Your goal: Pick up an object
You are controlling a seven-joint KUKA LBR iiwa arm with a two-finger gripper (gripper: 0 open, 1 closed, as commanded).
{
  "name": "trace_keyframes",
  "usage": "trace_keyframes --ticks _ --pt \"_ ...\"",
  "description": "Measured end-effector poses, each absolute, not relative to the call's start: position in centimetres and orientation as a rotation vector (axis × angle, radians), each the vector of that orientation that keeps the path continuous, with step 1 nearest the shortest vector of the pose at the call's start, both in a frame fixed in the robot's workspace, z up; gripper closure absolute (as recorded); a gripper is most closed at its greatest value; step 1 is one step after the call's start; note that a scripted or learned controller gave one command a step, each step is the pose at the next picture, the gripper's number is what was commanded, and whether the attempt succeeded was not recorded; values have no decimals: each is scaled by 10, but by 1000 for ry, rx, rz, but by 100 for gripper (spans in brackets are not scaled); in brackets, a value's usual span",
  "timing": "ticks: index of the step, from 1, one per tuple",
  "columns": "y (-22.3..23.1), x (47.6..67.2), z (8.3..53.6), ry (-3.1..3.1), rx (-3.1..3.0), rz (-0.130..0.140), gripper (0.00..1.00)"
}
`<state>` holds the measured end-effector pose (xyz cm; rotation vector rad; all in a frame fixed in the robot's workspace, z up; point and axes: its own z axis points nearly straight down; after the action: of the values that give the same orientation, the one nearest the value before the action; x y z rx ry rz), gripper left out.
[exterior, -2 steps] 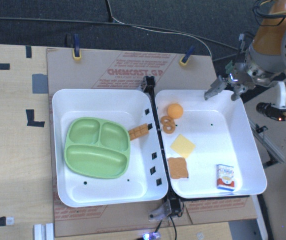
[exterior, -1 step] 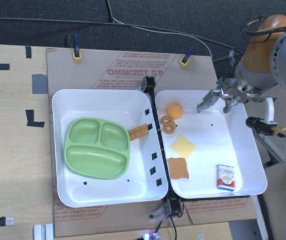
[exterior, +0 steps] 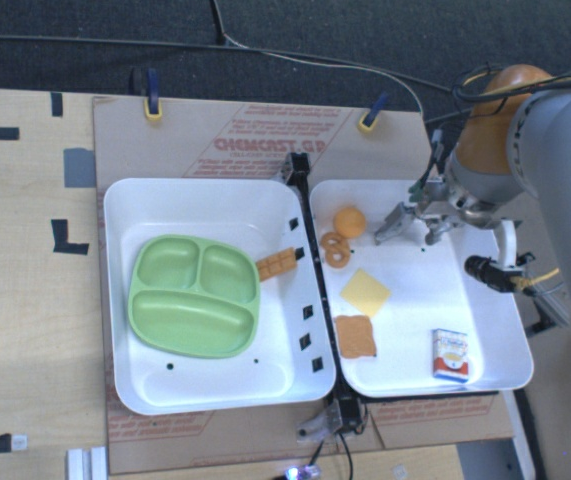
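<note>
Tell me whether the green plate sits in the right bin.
No, the green plate lies in the left bin, beside an orange waffle piece.

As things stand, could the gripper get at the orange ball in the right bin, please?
Probably yes: the gripper hangs just right of the orange ball, with bare bin floor between them. The pretzel ring sits close below it.

Left bin (exterior: 125,268): green divided plate (exterior: 194,295) at 9 o'clock.
Backing: cardboard sheet (exterior: 255,138), two clamps (exterior: 152,96) at 12 o'clock.
Cable (exterior: 265,50): across dark floor.
</note>
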<state>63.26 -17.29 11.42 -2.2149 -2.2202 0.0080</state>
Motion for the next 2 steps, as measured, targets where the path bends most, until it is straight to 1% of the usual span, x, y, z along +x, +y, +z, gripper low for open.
trace_keyframes --ticks 1,2 --pt "-172 633 84 -2225 -2220 3 0" --pt "-172 634 97 -2230 -2221 0 100"
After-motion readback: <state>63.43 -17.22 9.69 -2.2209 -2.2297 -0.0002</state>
